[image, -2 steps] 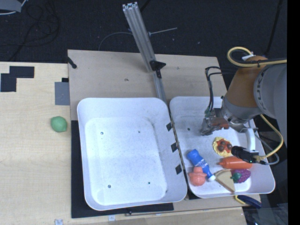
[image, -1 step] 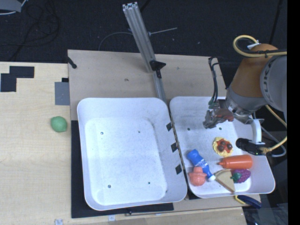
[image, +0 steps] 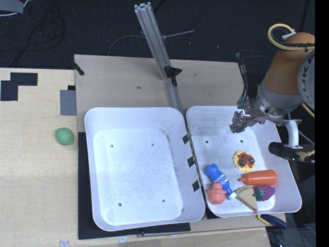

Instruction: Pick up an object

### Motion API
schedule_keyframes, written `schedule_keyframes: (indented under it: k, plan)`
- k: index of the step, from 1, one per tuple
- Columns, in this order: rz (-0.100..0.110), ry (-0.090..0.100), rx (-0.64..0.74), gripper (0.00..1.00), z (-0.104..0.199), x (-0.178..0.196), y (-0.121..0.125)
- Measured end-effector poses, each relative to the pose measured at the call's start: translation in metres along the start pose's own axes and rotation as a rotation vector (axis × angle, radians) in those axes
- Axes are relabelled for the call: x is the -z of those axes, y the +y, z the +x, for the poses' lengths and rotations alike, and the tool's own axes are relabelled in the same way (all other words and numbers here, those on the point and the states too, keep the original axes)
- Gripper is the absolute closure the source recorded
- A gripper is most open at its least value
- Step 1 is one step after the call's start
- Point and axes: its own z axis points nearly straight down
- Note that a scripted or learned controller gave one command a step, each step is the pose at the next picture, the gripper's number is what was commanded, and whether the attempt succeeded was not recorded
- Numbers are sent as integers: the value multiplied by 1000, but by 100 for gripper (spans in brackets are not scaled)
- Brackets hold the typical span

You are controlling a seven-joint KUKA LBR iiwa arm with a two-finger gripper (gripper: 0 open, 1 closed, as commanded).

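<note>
Now the tool [image: 239, 122] hangs over the upper part of the right bin [image: 216, 122]; whether it is apart or together I cannot tell. Lower in this bin lie five toys close together: one blue bottle [image: 218, 176], one red bottle [image: 258, 178], one pink figure [image: 216, 193], one yellow piece [image: 244, 160], one purple grape bunch [image: 264, 193]. One green ball [image: 65, 136] rests on the surface, left of the left bin [image: 103, 118].
</note>
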Motion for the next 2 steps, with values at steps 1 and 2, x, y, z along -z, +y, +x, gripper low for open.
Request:
schedule_keyframes:
  k: [1,2]
  plan:
    - [3,1,3,100,40,9,-13]
    - [5,2,4,100,94,3,-26]
